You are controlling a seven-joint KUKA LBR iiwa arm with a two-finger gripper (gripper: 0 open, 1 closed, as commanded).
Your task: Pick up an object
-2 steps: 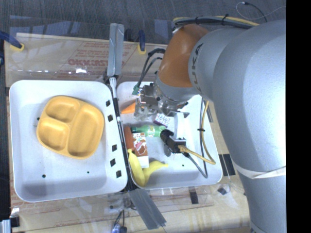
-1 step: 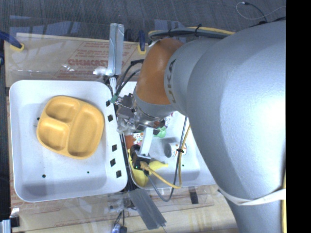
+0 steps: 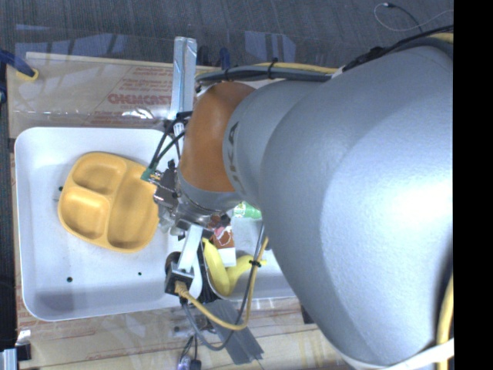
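A yellow divided plate lies in the left white bin, toward its far side. My gripper hangs over the wall between the two bins, just to the right of the plate's edge. Below the wrist, a yellow banana-shaped object lies in the right bin. A small brown and red item sits just above it, and a green and white piece shows at the arm's edge. The arm hides most of the right bin.
The big grey arm with its orange band covers the right half of the view. An upright metal post stands at the far edge between the bins. Plastic sheeting with red print lies behind the left bin.
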